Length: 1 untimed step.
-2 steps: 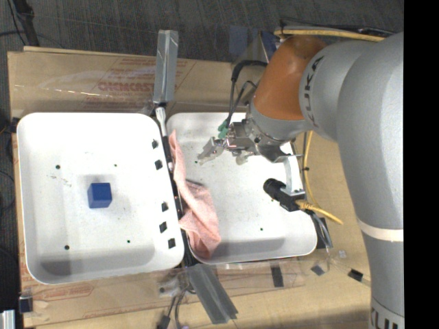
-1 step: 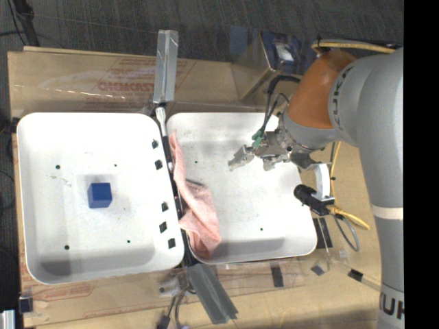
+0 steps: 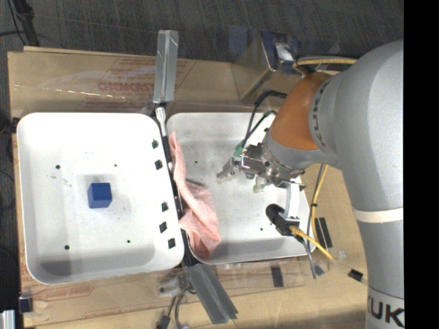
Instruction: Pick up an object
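While over bin (image 3: pixel 212 132), jaws near cloth (image 3: pixel 197 208)

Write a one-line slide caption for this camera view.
KUKA arm's gripper low over the right bin beside a pink cloth; blue cube in the left bin.

Both bins look like smooth white plastic with a soft sheen — the left bin (image 3: pixel 41 184) and the right bin (image 3: pixel 226 245), which lies under the gripper (image 3: pixel 236 168). The gripper itself reads as bare grey metal. Left of the jaws a pink cloth (image 3: pixel 195 204) lies limp and matt. Well left of them, the blue cube (image 3: pixel 100 195) looks matt. The arm (image 3: pixel 370 101) is smooth grey — its orange band (image 3: pixel 298 118) faintly glossy.
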Motion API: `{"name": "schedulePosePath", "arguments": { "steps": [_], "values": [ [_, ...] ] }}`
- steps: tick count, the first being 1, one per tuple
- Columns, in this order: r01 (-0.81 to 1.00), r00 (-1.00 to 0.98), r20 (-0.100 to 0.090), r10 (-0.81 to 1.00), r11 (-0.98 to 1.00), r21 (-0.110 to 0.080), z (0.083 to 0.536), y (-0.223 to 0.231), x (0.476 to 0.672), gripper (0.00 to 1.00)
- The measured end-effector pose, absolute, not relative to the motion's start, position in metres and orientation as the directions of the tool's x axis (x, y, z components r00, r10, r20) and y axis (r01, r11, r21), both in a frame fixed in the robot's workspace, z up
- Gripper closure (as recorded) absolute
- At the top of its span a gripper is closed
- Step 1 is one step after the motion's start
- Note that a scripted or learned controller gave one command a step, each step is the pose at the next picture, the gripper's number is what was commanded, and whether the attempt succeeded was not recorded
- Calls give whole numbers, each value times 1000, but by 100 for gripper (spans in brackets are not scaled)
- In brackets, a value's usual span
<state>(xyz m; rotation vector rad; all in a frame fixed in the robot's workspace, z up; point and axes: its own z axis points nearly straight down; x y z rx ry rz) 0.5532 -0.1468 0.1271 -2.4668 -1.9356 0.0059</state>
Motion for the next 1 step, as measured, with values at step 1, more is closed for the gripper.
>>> {"name": "schedulePosePath", "arguments": {
  "steps": [1],
  "values": [
    [1000, 25, 1, 1000, -25, -1, 92, -105, 539, 0]
  ]
}}
